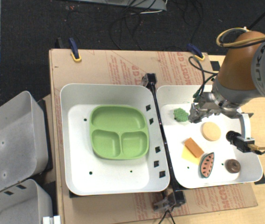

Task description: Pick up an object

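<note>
We're in the right bin. Landmark is the round tan piece. The gripper sits just above-left of it, and the green knobbly piece is further left, right beside the gripper. We can't tell from this angle whether the gripper is open or closed, or whether they're touching, and nothing is visibly held. The likely target is the green piece. It looks like small, light toy food, probably rigid plastic with a bumpy top, so it could roll or skid on the smooth bin floor. We'd take it across its narrow middle, low down. Below-left of the tan piece are the orange block and the watermelon slice. Both are flat and harder to pinch.
</note>
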Controlling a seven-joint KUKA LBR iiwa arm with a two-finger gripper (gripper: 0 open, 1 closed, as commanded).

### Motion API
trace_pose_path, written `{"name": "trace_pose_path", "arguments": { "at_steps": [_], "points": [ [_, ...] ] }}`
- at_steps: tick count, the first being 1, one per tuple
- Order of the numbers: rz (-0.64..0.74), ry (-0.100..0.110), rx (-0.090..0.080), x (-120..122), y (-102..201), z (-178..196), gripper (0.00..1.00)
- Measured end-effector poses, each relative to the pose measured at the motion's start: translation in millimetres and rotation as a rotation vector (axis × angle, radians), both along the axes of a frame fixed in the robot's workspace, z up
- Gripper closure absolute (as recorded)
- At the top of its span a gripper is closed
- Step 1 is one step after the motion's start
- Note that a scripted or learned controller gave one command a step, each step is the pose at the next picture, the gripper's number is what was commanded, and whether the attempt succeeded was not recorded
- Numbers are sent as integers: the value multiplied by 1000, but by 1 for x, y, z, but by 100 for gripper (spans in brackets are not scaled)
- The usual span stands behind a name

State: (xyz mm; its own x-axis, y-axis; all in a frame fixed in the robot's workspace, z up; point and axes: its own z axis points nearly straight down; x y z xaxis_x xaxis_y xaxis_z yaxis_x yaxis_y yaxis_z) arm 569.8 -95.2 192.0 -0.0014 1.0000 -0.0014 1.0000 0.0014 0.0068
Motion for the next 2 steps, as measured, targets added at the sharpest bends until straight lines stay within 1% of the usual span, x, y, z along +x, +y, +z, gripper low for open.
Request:
{"name": "trace_pose_path", "arguments": {
  "at_steps": [1,2],
  "points": [
    [0,3,0,1,0,18,100],
    [7,8,4,-18,54,31,100]
  ]
}}
